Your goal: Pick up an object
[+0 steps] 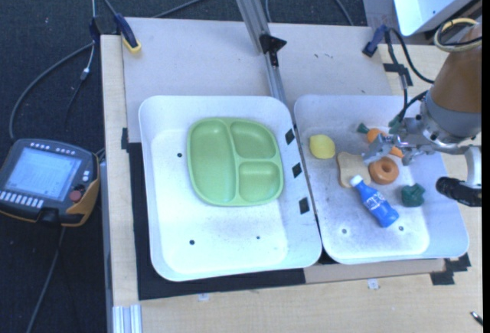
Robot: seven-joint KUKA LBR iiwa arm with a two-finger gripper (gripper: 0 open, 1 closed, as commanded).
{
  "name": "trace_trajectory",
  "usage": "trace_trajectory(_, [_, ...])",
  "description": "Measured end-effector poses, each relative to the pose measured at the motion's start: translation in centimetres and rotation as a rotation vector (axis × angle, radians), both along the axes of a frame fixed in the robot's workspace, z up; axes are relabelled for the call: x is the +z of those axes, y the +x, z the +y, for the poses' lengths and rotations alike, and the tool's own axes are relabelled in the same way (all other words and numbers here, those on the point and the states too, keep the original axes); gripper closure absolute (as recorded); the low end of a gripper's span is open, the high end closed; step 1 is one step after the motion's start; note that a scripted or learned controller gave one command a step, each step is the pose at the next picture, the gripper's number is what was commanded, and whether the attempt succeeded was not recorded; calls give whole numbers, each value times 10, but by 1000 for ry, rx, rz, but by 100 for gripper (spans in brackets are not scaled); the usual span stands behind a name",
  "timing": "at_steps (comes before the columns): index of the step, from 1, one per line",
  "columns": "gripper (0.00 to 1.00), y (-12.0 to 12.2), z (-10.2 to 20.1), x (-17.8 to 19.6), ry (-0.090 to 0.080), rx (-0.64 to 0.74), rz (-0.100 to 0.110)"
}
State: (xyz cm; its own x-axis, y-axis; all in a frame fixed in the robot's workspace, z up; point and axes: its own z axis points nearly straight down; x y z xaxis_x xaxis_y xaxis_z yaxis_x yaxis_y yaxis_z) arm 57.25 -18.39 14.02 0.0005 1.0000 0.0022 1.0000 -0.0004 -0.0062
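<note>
1. One claw [396,146] hangs low over the right bin [429,243], among the cluttered toys; whether it is released or clenched I cannot tell.
2. Just beside it lie a small orange piece [373,135] and a brown ring-shaped toy [383,171] resting on a tan flat piece [349,167].
3. Further out sit a blue bottle [377,204], a dark green toy [413,195] and a yellow lemon-like toy [322,146].
4. Well apart, the left bin [164,247] bears a green divided plate [234,161].
5. Likely risk: with things so crowded, a closing claw may nudge neighbours or pinch between two and lift nothing.
</note>
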Motion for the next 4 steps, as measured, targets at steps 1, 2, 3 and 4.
trace_trajectory(1, [0,1,-1,-49,-3,-1,-8])
trace_trajectory(2, [100,5,-1,-32,-6,1,-21])
trace_trajectory(3, [100,9,3,13,-4,2,-11])
trace_trajectory(4, [100,20,7,72,-5,3,-14])
